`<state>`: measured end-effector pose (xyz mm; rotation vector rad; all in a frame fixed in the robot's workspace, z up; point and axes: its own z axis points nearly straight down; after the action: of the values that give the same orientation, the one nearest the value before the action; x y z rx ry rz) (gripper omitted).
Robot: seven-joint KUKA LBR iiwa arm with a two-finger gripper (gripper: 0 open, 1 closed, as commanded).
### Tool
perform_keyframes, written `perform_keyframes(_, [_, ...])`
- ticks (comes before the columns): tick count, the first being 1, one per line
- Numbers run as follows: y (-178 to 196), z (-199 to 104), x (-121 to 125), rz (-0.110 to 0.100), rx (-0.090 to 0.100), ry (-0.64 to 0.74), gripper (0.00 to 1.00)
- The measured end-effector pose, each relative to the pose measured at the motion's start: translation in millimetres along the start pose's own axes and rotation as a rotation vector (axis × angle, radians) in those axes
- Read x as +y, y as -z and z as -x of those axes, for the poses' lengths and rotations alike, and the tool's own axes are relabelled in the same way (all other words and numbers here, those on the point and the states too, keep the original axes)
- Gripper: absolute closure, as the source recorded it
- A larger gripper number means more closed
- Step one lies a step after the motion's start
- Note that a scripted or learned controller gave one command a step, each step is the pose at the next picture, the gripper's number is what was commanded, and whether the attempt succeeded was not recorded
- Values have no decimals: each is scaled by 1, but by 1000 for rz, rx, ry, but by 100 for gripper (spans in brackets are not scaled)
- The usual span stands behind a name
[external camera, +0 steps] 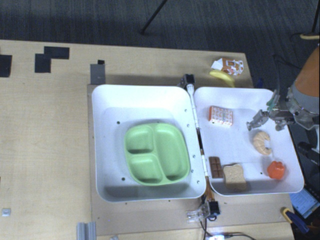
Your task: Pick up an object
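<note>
In the right bin [240, 98] lie a red-and-white box [220, 116], a pale pastry [262, 142], a red tomato [275, 169], a brown chocolate bar [215, 167] and a slice of bread [234, 175]. My gripper [268, 123] reaches in from the right and hangs over the bin's right part, just above and behind the pastry. Its fingers are spread open, with nothing between them.
The left bin [107, 134] holds a green divided plate [156, 153]. A small packet [230, 65] and a yellow banana [222, 75] lie on the bench behind the right bin. Black markers sit at the bench's far left.
</note>
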<state>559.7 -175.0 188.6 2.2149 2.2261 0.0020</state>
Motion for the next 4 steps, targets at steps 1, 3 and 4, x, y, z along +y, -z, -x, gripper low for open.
perform_keyframes(1, [-101, -9, 36, 2, 0, 1, 0])
perform_keyframes(3, [-90, -9, 37, 5, 0, 3, 0])
perform_keyframes(4, [-102, -75, 8, 4, 0, -1, 0])
